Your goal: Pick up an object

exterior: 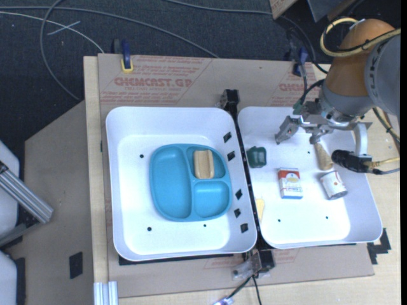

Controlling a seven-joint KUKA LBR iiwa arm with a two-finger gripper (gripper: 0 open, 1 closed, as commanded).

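Camera view, looking down at a slant: two white bins side by side on the counter (95, 170). Left bin (127, 189) holds a blue divided tray (168, 189) with a tan block (203, 164) in its 1 o'clock compartment.

Right bin (356, 224) holds the candidates: a small dark green object (257, 157) at its 9 o'clock edge, a red-and-white box (290, 183) near centre, a silvery cylinder (332, 185) at about 3 o'clock, a tan stick-like piece (323, 157) partly under the arm.

End effector (297, 127) hangs over the bin's 12 o'clock area, fingers spread, nothing between them.

Judgement: no pick begun yet. The box looks the easiest target: flat, well apart from its neighbours. To do it well, centre over the box, align the fingers across its narrow side, descend straight, then close. The cylinder may roll if nudged.
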